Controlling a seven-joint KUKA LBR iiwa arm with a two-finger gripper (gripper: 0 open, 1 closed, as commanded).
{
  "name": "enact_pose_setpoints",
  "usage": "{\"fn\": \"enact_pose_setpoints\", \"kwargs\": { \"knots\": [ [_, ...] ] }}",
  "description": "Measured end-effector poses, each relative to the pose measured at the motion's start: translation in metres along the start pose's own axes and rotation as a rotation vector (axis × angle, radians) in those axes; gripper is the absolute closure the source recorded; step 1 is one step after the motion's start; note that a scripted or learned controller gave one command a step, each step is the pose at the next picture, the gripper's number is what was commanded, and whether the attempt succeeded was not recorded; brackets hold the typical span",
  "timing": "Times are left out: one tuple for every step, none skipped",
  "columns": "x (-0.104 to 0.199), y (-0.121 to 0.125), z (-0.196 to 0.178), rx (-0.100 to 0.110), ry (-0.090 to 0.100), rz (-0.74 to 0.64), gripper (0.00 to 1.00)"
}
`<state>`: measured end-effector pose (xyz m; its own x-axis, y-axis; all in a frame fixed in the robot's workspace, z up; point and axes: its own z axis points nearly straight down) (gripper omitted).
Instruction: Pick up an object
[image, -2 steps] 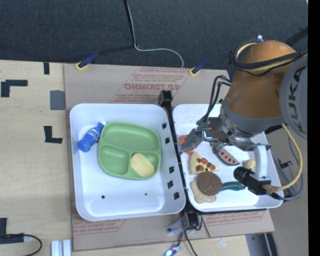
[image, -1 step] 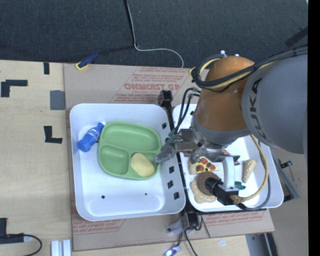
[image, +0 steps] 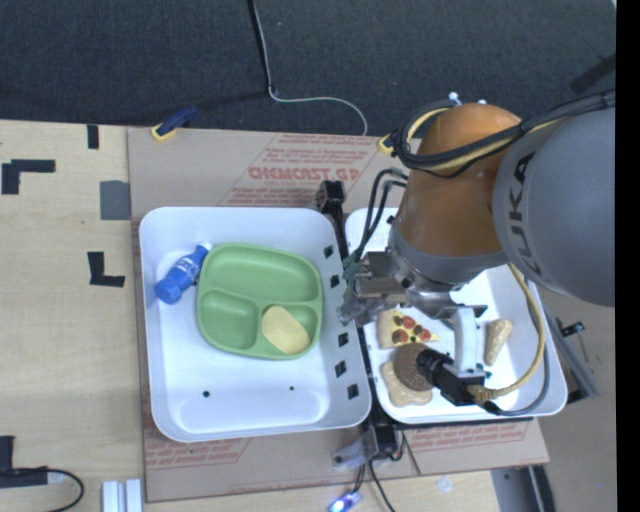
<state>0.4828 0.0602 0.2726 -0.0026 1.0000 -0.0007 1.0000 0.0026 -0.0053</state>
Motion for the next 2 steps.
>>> {"fn": "enact_pose_setpoints", "kwargs": {
  "knots": [
    [0.027, 0.001, -0.064, -0.009, 0.002, -0.003, 1.00],
    [-0.014, 0.001, -0.157, -0.014, 0.001, 0.004, 1.00]
  ]
}}
